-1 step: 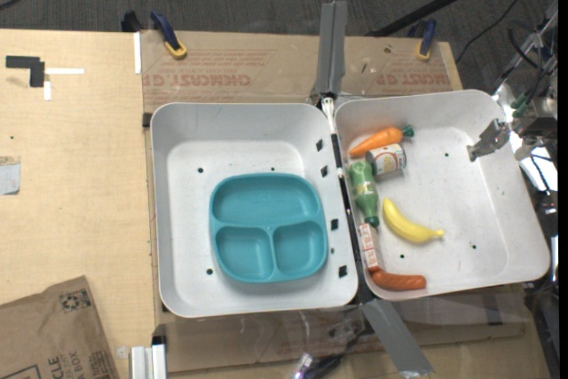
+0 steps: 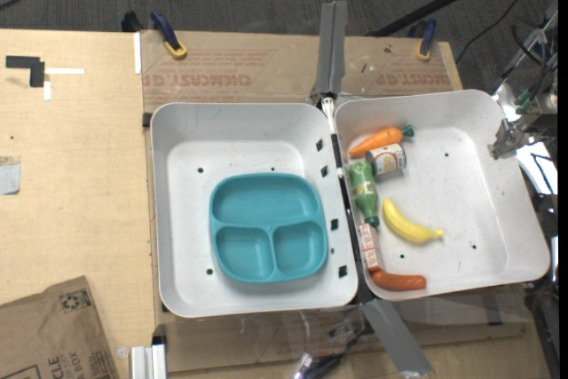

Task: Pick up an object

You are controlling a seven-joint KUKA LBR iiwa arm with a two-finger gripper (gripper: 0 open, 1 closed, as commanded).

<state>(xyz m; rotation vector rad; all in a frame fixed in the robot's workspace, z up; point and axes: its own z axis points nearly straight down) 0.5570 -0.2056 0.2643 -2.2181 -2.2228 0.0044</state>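
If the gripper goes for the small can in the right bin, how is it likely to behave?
The can lies on its side, so a nudge would probably roll it. Its smooth round wall may slip between fingers unless they close across it. It touches the carrot and sits beside the green bottle, so those would likely shift too.

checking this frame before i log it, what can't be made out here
- Gripper: at the right edge of the camera view, small and cluttered; finger state unreadable.
- Can: label too small to read.
- Packet by the bin divider: print too small, partly tucked against the wall.
- Green bottle: label blurred.
- Cardboard: cut off by the bottom-left corner.
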